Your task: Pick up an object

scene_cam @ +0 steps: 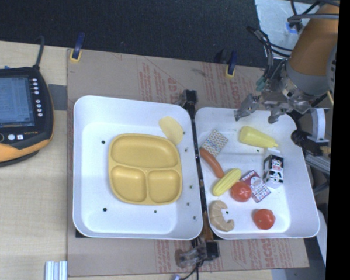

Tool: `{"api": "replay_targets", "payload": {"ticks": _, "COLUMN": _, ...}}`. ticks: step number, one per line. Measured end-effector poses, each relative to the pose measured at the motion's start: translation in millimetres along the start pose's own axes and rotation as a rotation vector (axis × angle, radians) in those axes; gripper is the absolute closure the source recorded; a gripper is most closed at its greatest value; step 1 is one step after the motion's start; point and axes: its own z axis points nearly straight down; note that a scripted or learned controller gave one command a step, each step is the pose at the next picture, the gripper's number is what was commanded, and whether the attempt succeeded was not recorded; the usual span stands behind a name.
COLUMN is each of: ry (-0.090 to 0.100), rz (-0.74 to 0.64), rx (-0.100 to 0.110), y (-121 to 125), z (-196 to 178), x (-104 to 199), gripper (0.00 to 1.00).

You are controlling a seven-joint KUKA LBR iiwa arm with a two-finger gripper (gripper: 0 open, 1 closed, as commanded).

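Hovering over the far edge of the right bin (301, 190), the tool (260, 114) hangs with its two dark fingers spread apart, nothing between them. Orange band and grey wrist rise above it at upper right.

Nearest item: a pale yellow corn piece (257, 137), smooth and tapered, lying just below the fingers, apart from them. A small black-and-white carton (273, 170) stands to its lower right. Below left of the tool lies a checkered packet (214, 142), flat and square, then an orange sausage (212, 162), slanted. A second yellow corn (226, 181), ridged, touches a red tomato (241, 191); beside that, a red-and-white wrapper (257, 186). Near the front edge: a tan croissant (221, 215), curled, and another red tomato (264, 218), glossy.

Left bin (86, 161) carries a yellow three-part tray (145, 167), matte plastic, and a pale yellow chip (172, 129) at its far corner.

Both bins sit on brown cardboard (137, 76) on the desk (19, 204). A tablet (15, 113) lies far left.
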Motion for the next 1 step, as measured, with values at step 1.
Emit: {"api": "replay_targets", "payload": {"ticks": 1, "ry": -0.002, "rz": 0.002, "rx": 0.007, "y": 6.3, "z": 69.9, "x": -72.5, "gripper": 0.0}}
